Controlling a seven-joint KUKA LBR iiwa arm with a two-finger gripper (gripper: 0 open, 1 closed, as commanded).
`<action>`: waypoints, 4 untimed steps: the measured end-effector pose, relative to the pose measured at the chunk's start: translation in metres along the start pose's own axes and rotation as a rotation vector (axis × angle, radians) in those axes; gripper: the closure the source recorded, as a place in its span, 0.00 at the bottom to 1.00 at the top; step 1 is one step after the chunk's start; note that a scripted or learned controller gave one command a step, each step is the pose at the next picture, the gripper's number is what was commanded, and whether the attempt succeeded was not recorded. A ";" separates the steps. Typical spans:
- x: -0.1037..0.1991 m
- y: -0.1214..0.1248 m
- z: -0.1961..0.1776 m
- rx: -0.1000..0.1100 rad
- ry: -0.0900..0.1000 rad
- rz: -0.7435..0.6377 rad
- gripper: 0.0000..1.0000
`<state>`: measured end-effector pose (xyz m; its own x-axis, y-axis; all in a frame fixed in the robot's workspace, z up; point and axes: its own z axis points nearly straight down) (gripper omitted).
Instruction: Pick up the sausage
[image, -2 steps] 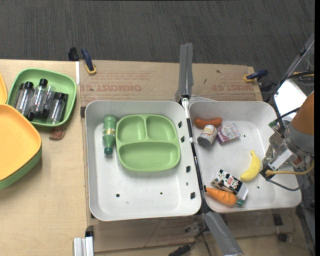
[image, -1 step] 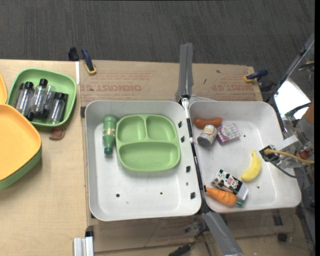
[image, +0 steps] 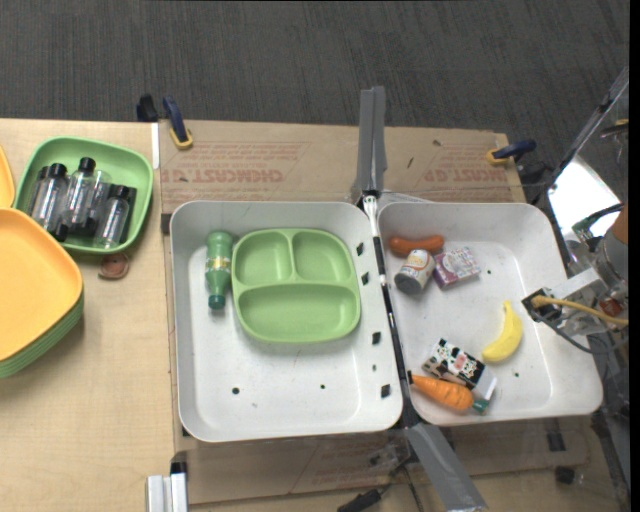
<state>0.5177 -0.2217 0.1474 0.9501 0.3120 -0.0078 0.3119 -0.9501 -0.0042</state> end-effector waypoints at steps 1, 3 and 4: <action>-0.001 0.000 -0.008 0.002 -0.004 -0.003 1.00; -0.002 0.000 -0.022 0.007 -0.013 -0.008 1.00; -0.002 0.000 -0.030 0.009 -0.017 -0.011 1.00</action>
<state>0.5154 -0.2220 0.1774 0.9464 0.3220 -0.0247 0.3218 -0.9467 -0.0133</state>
